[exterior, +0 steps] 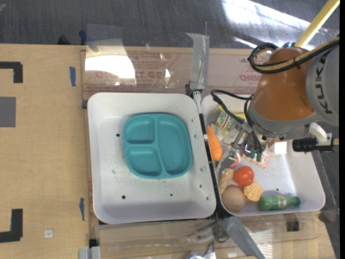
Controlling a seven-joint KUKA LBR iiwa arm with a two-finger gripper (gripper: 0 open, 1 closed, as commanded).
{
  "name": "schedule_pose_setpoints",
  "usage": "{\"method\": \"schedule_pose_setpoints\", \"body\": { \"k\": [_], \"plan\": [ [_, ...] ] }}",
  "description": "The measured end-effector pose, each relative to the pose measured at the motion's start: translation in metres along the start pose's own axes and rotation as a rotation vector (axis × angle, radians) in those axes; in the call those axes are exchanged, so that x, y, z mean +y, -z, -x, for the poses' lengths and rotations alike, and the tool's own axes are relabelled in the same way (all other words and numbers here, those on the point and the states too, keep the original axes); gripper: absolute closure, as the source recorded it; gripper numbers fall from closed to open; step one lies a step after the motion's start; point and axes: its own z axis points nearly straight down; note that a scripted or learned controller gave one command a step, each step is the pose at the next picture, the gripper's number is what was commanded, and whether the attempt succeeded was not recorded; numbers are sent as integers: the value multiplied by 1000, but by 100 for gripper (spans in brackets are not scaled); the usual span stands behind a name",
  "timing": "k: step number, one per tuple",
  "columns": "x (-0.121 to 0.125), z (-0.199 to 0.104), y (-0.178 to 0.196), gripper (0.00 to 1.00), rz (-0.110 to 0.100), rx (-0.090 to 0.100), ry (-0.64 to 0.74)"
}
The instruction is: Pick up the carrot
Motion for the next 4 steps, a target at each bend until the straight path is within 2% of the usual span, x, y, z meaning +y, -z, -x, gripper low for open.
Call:
{"method": "schedule_pose_setpoints", "body": {
  "k": [1, 2, 3, 4],
  "plan": [
    [25, 37, 1, 0, 2, -4, 483],
    [-1, -16, 1, 0, 1, 1, 541],
    [25, -11, 1, 0, 2, -2, 616],
    [-50, -13, 1, 0, 0, 2, 336]
  ]
}}
